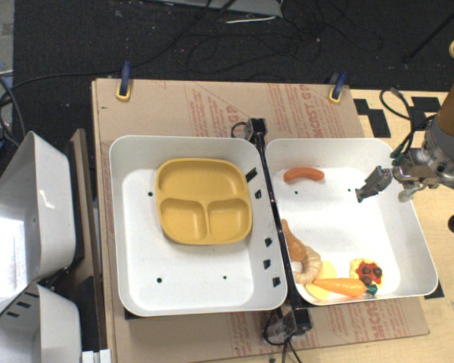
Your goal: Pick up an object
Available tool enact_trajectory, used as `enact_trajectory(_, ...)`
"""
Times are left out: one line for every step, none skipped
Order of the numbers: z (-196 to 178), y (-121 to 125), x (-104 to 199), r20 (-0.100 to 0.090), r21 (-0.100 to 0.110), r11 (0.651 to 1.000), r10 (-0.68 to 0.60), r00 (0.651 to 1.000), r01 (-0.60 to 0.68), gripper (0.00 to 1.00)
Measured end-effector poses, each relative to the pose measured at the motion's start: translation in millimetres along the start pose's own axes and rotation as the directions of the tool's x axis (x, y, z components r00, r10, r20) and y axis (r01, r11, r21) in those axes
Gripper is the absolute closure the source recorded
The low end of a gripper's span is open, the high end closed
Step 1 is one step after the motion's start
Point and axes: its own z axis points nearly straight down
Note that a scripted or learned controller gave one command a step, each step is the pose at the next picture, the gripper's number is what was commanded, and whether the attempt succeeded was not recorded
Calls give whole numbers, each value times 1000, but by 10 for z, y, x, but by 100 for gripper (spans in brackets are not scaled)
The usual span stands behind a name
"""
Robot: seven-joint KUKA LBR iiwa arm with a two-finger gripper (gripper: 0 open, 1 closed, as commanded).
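Judging by looks, the sausage point(303, 175) is the easiest pick here: a small orange-red toy link, probably light, hollow plastic, a bit slick and curved. It's lying alone at about 11 o'clock in the right bin point(408, 210), with bare white floor all round, so a grab across its short width at the middle would be favoured; the rounded ends would likely squirt out of a pinch.

Down at 6 to 7 o'clock of that same bin, a cluster is packed together: a carrot point(339, 285) lying flat, a pale shrimp-like piece point(308, 263) touching it, a long tan piece point(291, 239) along the divider, and a small yellow item with red and dark bits point(367, 271) just beside the carrot's tip. These are touching or nearly so, which makes a clean grip trickier.

The gripper point(372, 183) is seen at 2 o'clock over the right bin, near the right wall, well apart from the sausage. Whether its fingers are spread or closed can't be told at this angle, and nothing is seen held.

In the left bin point(129, 203), a yellow divided plate point(204, 201) is sitting; wide and flat, so awkward to pinch.
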Motion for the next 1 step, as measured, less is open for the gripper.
enact_trajectory(-72, 22, 9, 2, -13, 1000, -4, 1000, 4, 0)
